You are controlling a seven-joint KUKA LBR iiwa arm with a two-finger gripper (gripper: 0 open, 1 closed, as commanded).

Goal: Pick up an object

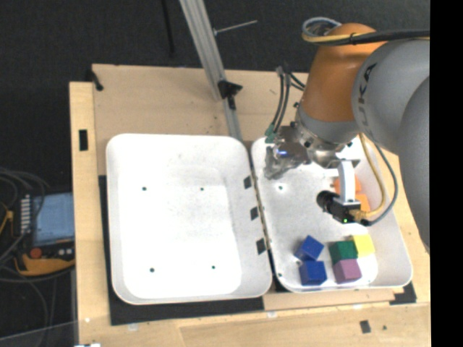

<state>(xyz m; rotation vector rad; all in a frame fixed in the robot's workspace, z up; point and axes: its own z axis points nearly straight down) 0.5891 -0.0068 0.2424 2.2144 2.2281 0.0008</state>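
The grey arm with its orange band looms closest to the lens, coming in from three o'clock and hanging over the far end of the right bin. Its gripper sits low over that bin's twelve o'clock corner, just beside the rim shared with the left bin; whether the jaws are released or clenched cannot be told, as the wrist hides them. No block is seen between them.

The blocks lie well apart from the gripper, clustered at the right bin's six o'clock end. One blue block sits at ten o'clock of the group, a second blue block just below it. At three o'clock of these stand a green block and a yellow block, touching side by side, with a purple block just beneath the green one. An orange block lies nearer the bin's middle, partly hidden by a black fitting on the arm.

Both bins rest on the wooden bench.
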